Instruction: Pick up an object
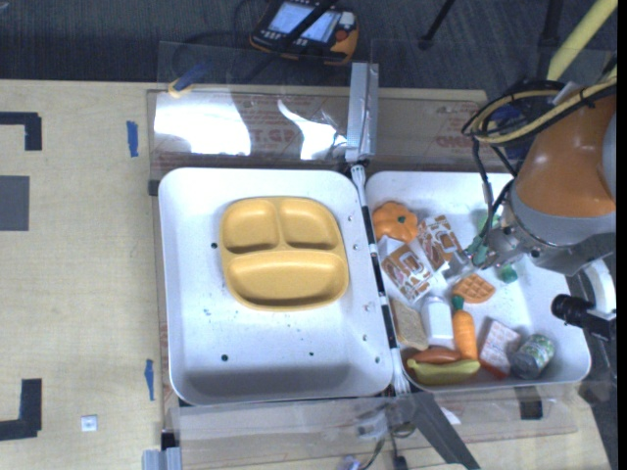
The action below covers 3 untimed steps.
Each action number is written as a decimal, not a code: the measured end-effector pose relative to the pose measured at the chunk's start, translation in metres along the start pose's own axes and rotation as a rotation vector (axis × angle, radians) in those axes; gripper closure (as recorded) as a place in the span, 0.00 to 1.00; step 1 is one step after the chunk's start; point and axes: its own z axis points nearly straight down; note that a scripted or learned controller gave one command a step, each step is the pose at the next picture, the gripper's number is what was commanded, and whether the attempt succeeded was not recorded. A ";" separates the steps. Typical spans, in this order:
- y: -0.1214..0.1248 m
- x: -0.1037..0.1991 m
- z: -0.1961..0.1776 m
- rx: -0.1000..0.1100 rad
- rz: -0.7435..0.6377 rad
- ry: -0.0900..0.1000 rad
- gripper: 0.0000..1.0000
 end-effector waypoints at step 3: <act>-0.001 0.027 -0.076 -0.001 -0.459 0.000 1.00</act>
